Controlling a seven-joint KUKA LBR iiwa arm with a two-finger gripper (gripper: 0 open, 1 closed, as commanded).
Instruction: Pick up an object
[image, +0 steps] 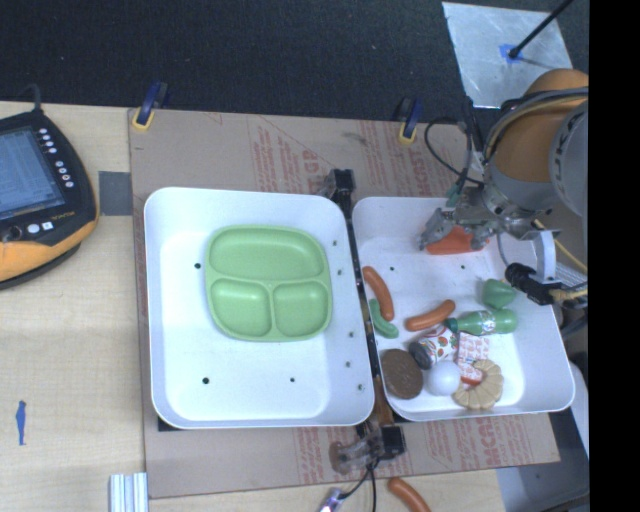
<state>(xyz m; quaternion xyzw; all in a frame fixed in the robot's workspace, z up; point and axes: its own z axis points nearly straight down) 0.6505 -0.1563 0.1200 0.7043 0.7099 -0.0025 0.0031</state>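
Observation:
My gripper (456, 236) is low over the far part of the right bin (540, 385). A small orange-red toy piece (456, 241) shows between its grey fingers, which are closed against it. Nearer in the same bin lie an orange sausage (378, 289), a second sausage (430, 316), a green bean pod (383, 320), a green bottle (486, 322), a green lump (498, 293), a brown round cookie (402, 372), a white egg (443, 380), a small can (434, 348), a red-and-white packet (472, 348) and a tan biscuit (481, 388).
The left bin (180, 380) holds a green divided plate (268, 280). A teach pendant (35, 200) lies at the far left of the bench. Another sausage (410, 492) lies outside the bins at the front. Clamps and cables sit between the bins.

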